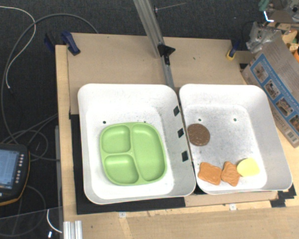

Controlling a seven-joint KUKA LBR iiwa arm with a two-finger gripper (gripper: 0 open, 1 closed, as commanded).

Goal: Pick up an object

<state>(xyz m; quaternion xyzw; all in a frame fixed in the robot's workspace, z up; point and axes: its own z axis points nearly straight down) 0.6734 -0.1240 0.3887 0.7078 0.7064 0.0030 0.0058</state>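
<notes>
Green divided tray (pixel 133 153) fills your left bin (pixel 89 103); brown disc (pixel 198 134), two orange pieces (pixel 220 174) and yellow piece (pixel 248 167) lie right. You cannot tell the pincer's (pixel 269 21) opening.

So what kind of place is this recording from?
Most likely a robotics lab bench, not a kitchen: two white bins clamped on a wooden board, toy food such as a brown cookie inside, and a teach pendant with loose cables on the floor.

A robotics lab: a plywood surface (pixel 139 59) clamped on dark carpet, loose cables (pixel 20 39), a teach pendant (pixel 7 171), and an aluminium camera post (pixel 147 14).
</notes>
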